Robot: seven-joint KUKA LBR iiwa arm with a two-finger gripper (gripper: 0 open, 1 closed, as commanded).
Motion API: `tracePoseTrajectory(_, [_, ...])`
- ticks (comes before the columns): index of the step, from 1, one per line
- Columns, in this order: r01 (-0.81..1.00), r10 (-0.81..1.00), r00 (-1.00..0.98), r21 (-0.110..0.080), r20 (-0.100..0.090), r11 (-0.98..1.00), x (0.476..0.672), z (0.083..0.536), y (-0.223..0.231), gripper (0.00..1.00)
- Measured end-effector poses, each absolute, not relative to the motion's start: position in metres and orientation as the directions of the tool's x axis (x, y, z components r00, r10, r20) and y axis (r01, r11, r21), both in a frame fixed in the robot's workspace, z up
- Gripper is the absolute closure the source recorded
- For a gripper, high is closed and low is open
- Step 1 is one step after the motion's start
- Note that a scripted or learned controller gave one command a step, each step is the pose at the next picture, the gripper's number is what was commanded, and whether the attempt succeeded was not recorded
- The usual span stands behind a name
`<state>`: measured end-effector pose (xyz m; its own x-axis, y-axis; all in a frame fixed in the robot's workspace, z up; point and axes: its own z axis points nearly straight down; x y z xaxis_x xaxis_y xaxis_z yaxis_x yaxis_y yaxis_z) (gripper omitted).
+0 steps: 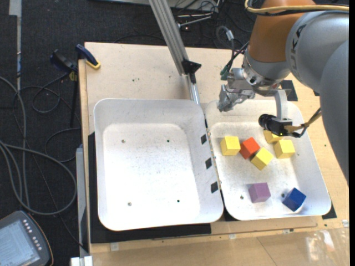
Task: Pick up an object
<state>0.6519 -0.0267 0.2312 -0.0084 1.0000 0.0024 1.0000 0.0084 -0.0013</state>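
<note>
Six blocks below-right of the tool

left bin beside right bin | blocks in right bin | arm above far edge

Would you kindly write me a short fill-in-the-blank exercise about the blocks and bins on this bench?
1. All the blocks lie in the ____ bin as the camera sees it.
2. The orange block touches the yellow block on its ____.
3. The block nearest the purple block is ____.
4. The gripper hovers above that bin's ____ corner.

Missing words: right; left; blue; upper-left
</note>
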Motion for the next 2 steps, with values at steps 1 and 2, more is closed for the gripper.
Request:
tracePoseTrajectory(1, [1.0,1.0,-0.009,0.002,0.002,0.009,0.657,0.233,0.031,1.0])
tracePoseTrajectory(2, [1.0,1.0,-0.009,0.0,0.002,0.009,0.643,0.243,0.086,1.0])
